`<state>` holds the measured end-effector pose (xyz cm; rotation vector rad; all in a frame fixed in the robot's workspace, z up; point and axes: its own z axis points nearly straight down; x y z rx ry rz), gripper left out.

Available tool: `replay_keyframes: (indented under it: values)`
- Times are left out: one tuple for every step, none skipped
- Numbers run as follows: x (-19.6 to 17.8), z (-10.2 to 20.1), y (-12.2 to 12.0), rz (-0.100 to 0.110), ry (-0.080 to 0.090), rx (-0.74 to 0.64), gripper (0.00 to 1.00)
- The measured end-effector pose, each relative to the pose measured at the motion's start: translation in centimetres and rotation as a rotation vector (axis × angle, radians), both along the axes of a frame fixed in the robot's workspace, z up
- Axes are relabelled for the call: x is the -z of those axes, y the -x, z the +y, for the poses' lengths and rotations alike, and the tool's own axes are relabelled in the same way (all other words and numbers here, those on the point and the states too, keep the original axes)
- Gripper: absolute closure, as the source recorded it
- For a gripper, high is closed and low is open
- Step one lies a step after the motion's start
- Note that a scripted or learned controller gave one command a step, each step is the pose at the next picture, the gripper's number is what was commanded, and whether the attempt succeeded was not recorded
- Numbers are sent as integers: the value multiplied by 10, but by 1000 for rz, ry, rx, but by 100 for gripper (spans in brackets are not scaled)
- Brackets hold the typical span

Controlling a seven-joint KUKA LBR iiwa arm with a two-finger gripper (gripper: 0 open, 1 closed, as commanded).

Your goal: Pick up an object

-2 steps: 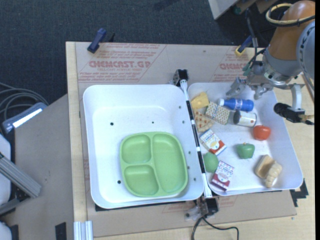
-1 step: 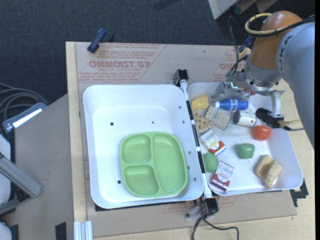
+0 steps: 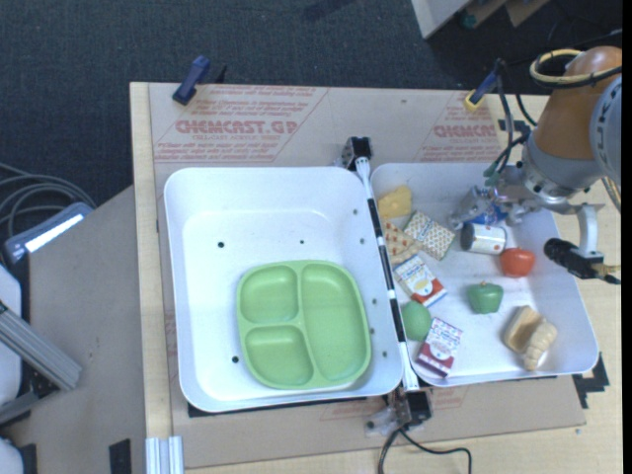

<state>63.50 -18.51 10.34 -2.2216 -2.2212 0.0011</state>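
The gripper (image 3: 481, 217), jaws' state not discernible, is poised just above the small white-and-blue cylindrical can (image 3: 484, 238), lying crosswise beside the red tomato (image 3: 516, 261).

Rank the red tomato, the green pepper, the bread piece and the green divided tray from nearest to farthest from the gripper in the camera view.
From the gripper:
1. Red tomato, just below it in the right bin.
2. Green pepper, lower, mid-bin.
3. Bread piece, near the right bin's lower corner.
4. Green divided tray, in the left bin.
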Motion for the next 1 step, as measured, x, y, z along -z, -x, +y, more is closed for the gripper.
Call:
replay_keyframes:
  values:
    - [-8,3,1,4,-5,-1,100]
